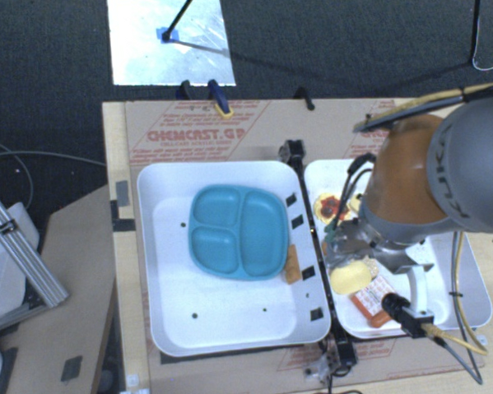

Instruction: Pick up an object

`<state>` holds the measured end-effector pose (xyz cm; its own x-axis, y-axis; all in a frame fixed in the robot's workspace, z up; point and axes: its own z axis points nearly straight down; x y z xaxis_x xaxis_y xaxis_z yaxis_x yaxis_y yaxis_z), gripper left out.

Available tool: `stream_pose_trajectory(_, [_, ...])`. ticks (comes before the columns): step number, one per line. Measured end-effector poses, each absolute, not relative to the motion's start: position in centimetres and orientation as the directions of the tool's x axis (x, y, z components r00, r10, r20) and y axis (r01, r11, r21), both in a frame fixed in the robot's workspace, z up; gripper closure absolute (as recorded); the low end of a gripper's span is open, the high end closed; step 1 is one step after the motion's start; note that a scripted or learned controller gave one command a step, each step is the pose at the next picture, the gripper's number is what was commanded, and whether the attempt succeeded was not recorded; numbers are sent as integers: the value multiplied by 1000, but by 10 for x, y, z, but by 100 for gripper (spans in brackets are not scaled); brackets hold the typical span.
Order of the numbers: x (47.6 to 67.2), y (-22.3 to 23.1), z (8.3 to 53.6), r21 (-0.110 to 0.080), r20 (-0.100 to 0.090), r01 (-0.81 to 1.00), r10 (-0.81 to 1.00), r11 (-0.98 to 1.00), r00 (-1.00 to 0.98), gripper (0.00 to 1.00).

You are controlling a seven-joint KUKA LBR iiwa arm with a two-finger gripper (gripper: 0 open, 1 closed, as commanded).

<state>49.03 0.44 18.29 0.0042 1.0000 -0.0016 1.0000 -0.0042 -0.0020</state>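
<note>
Nearest me in the right bin (475, 304): red-white packet (373, 297), looks light and crinkly, I'd pinch across its short edges. Just beyond, touching it, yellow lump (352, 275), probably soft, smooth, could slip. Gripper (341, 243) sits above it; can't tell its state from here.

I see even, fairly bright overhead light; the white bins (229, 333) come out clean with only soft shadows along their walls. A foil sheet (171, 39) glares pale at the top. The dark floor (42, 79) looks grainy, and the picture is slightly soft.
</note>
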Motion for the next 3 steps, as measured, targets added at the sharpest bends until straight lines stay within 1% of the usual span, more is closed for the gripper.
stream_pose_trajectory(1, [508, 88, 184, 3, 2, 1000, 1000, 11, -11, 100])
stream_pose_trajectory(2, [519, 117, 315, 14, 4, 1000, 1000, 9, -9, 100])
stream_pose_trajectory(3, [516, 155, 325, 3, 2, 1000, 1000, 8, -8, 100])
